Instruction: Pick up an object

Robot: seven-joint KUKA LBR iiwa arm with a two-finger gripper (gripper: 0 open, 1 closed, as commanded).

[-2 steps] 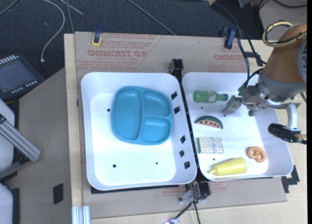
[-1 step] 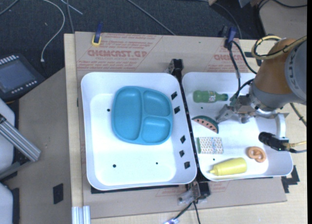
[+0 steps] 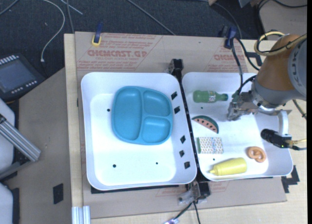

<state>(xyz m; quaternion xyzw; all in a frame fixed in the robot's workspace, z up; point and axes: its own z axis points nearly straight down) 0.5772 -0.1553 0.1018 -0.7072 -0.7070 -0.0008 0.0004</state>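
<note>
Where dark carpet with loose cables surrounds it, cardboard-topped surface [image 3: 146, 47] carrying two white bins, gripper [image 3: 237, 108] low in right bin [image 3: 278, 167], finger state indeterminable, green bottle [image 3: 209, 96] just beside it.

Two white bins sit on a pale tan worktop [image 3: 131, 47] printed with faded red lettering. The left bin [image 3: 95, 121] holds a sky-blue divided plate [image 3: 142, 115]. In the right bin [image 3: 278, 167], a green bottle [image 3: 209, 96] with a white label lies just beside the grey metal fingers [image 3: 237, 111]. Below them lie a watermelon slice [image 3: 205, 123], red with dark seeds and a green rind, a white packet [image 3: 210, 145] speckled red and blue, a yellow bottle [image 3: 229, 166] and an orange pretzel [image 3: 256, 154].
</note>
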